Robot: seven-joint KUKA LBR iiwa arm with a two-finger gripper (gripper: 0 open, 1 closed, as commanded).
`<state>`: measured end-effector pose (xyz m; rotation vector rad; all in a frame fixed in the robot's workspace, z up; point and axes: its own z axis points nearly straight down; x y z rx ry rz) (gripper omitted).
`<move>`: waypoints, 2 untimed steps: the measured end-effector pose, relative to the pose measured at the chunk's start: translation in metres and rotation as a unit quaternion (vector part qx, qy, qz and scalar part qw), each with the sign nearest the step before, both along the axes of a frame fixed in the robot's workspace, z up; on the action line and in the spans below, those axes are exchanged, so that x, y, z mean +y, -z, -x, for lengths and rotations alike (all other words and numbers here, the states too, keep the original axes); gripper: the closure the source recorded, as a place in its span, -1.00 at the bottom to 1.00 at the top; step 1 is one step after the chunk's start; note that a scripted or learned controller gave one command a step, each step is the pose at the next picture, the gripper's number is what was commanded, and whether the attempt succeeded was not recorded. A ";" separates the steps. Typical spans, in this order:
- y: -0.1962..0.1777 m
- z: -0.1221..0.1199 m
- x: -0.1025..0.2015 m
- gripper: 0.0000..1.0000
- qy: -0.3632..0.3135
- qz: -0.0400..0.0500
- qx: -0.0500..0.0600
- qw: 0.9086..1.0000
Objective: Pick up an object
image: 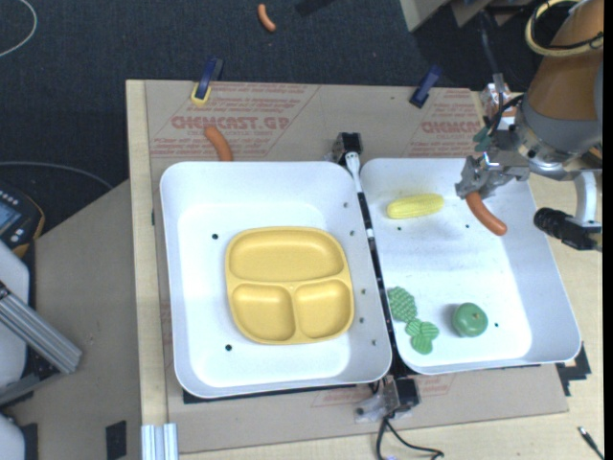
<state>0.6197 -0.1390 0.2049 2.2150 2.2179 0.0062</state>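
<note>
From above, my pincer [476,188] at two o'clock pinches one end of the small orange plastic sausage [488,217], lifted over the right white bin [536,286]. Such an end grip may let it swing free and drop.

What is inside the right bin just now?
The right bin holds a corn cob, a leafy green piece, a green round fruit, and a sausage partly covered by the gripper.

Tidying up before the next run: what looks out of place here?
Two small orange sausage-shaped toys lie outside the bins: one on the brown board behind the left white bin, another on the dark floor beyond the bench.
</note>
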 end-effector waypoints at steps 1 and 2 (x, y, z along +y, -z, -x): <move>-0.022 -0.001 0.000 1.00 0.000 0.000 0.001 1.000; -0.031 -0.008 0.053 1.00 -0.003 -0.002 0.001 1.000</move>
